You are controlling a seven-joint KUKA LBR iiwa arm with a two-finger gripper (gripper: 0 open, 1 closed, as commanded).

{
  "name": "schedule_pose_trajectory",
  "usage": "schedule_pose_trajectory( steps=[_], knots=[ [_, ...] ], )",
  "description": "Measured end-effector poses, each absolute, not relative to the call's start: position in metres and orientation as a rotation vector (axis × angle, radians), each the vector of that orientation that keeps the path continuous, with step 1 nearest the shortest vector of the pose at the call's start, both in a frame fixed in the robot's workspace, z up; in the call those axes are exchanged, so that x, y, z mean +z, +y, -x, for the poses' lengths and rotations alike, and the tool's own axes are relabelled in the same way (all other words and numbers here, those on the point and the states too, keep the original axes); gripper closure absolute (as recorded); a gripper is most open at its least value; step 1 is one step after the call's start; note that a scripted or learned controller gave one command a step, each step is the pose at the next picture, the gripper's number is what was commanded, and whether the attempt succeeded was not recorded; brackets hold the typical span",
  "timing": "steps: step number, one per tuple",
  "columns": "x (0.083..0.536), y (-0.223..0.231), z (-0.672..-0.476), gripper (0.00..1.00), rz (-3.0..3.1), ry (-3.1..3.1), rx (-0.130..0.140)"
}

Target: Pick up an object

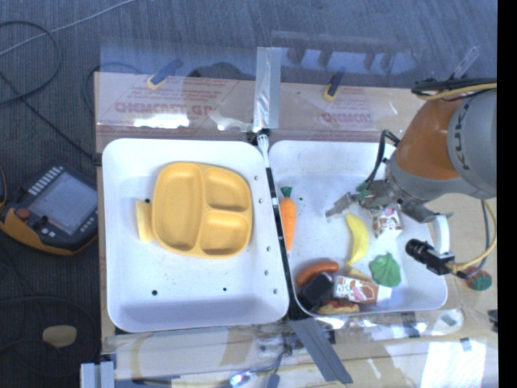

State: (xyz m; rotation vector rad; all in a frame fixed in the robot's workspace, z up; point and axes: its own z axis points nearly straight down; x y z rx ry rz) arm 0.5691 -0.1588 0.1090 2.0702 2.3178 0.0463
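Note:
My gripper (376,204) hangs low over the upper middle of the right bin (323,162), at the end of the grey and orange arm reaching in from the right. A small white and red carton (388,221) lies just beneath it, partly covered by it. A yellow banana (357,238) lies just left of the carton. Below the banana are a green leafy toy (386,269), a red sausage (317,271), a black thing (319,288) and a printed packet (355,290). An orange carrot (287,217) lies along the bin's left wall.
The left bin (121,297) holds a yellow divided plate (202,208) with a pale yellow piece (143,221) at its left edge. The wall between the two bins runs just left of the carrot.

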Motion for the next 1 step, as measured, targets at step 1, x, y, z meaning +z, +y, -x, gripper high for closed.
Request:
schedule_pose_trajectory(
  steps=[1],
  knots=[
    [0.1087, -0.1591, -0.5558, 0.0, -1.947, 2.394, 0.054]
  ],
)
